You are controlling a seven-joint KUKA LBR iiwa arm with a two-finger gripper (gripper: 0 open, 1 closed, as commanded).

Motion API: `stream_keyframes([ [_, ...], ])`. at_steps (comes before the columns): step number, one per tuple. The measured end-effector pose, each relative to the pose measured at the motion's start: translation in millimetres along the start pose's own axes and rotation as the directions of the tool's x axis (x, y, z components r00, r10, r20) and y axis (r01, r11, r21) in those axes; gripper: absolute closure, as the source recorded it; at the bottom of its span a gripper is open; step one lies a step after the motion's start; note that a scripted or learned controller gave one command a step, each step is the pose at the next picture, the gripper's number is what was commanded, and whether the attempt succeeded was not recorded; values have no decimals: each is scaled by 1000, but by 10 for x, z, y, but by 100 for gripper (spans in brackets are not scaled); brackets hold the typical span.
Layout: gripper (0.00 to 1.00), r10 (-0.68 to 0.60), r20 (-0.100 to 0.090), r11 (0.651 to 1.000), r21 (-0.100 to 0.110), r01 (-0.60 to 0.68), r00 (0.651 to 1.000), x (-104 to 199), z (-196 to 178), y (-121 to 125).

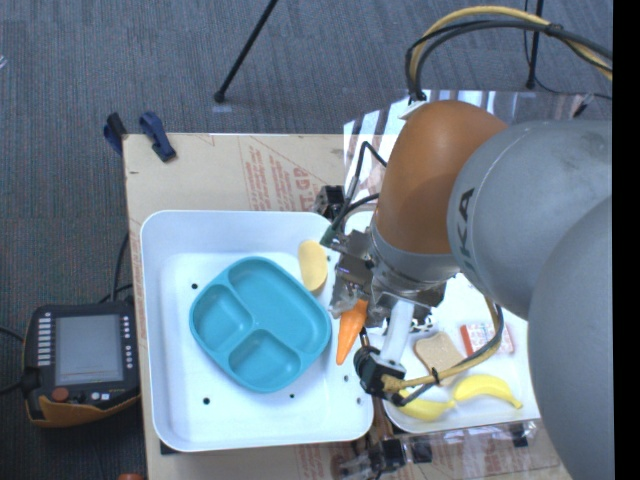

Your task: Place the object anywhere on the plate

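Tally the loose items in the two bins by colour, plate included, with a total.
Blue: 1, the plate
Orange: 1, the carrot
Yellow: 3, the pale piece, two bananas
Tan: 1, the bread slice
Red and white: 1, the packet
Total: 7

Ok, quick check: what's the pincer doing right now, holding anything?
Pincer: at the right edge of the blue plate, with the carrot right at it; whether it is open, shut or gripping cannot be told.

Orange carrot tilted just beside the blue plate's right edge.
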State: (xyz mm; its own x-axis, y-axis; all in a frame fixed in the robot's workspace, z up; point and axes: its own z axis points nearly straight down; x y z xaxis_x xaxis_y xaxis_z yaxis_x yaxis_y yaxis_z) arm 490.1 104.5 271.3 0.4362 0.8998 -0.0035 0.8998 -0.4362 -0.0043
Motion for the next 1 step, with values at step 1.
stream_keyframes([
  [1,100,94,2,996,1,-94,996,627,-78,-67],
])
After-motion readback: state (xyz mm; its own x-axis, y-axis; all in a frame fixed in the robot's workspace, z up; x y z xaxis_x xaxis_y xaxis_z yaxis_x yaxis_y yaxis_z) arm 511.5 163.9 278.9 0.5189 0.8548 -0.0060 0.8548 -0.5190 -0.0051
